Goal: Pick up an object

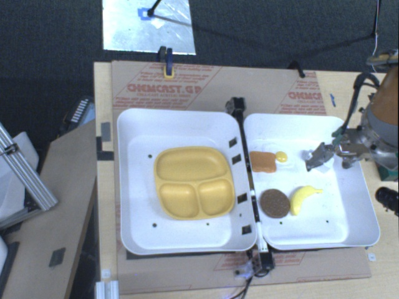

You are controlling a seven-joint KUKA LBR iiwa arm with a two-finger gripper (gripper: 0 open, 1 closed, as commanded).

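Nothing is picked up yet. The tool hangs over the right bin, just above the banana; whether its fingers stand apart or together I cannot tell. Banana, brown cookie and orange piece all lie untouched in that bin.

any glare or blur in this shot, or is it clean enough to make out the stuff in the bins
Camera view: light is even and soft, with faint shadows under the banana and brown disc; the foil-like sheet at top shows glare; the pincer looks slightly soft; the yellow tray reads sharp.
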